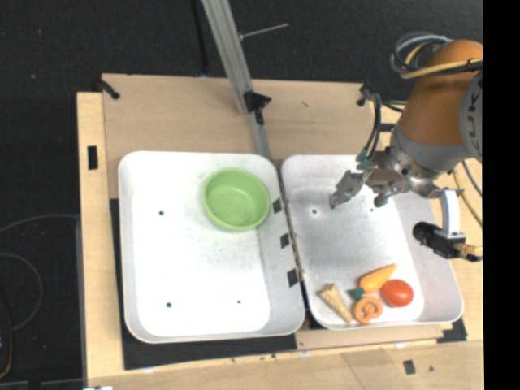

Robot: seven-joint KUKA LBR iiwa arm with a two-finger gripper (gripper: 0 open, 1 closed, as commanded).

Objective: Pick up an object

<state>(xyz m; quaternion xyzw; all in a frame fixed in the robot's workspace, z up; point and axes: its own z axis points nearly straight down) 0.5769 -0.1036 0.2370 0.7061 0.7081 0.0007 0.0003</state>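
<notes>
1. The left bin (146, 242) holds a green bowl (236, 200). The bowl stands near the bin's far right corner, upright and with nothing inside.
2. The right bin (341, 250) holds four small things, all close together near its front right corner: a red tomato (397, 293), an orange-yellow pepper-like piece (377, 279), a round orange slice (368, 309) and a tan wedge (335, 301).
3. The gripper (357, 190) hangs over the far part of the right bin, well apart from these things. Its two fingers stand apart and nothing is between them.
4. Both bins rest on a light wooden bench (179, 112). Around the bench the floor (97, 23) is dark.
5. A grey metal pole (230, 47) rises at a slant behind the bins.
6. The bins are white, shallow, with rounded corners and fine dark specks. The bowl looks smooth, like plastic.
</notes>
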